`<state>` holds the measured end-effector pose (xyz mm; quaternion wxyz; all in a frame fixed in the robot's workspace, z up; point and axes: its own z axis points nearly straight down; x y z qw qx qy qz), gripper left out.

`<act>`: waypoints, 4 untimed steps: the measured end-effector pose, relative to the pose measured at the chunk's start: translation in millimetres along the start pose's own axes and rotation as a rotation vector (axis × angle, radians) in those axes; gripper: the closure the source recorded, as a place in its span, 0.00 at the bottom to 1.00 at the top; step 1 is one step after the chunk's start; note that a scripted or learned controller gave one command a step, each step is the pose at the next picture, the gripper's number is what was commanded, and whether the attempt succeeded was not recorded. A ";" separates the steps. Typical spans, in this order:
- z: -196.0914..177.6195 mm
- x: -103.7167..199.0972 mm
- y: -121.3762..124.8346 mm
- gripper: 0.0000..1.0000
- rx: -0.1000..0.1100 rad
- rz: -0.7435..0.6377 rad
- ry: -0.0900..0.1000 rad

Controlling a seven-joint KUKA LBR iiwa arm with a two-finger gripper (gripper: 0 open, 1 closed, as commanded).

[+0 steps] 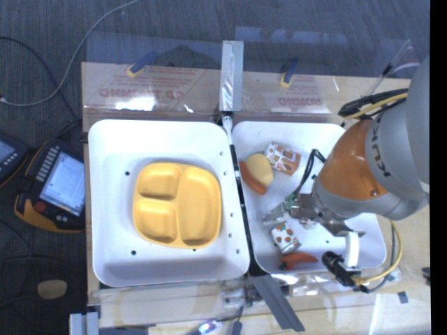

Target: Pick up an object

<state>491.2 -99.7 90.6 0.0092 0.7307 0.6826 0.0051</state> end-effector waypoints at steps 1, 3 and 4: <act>2.9 5.2 110.2 0.00 0.003 -0.042 0.001; -0.4 8.4 170.6 1.00 0.067 0.034 -0.002; -103.1 48.8 176.9 1.00 0.026 -0.037 0.001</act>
